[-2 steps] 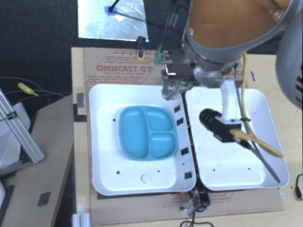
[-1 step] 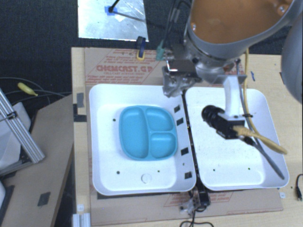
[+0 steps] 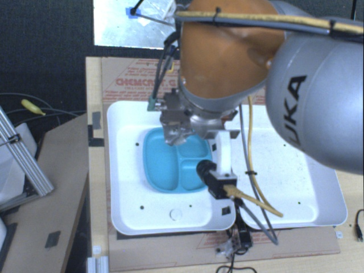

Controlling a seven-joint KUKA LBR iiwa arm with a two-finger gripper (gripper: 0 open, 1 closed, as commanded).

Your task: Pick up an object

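End effector (image 3: 177,134) is seen low over the blue divided tray (image 3: 170,166) in the left bin (image 3: 128,152); its grip state cannot be told.

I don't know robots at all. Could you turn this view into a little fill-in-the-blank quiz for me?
1. The divided tray lying in the left bin is colored ____.
2. The gripper hangs over the tray's ____ edge.
3. The band above the arm's wrist is ____.

Missing words: blue; far; orange.
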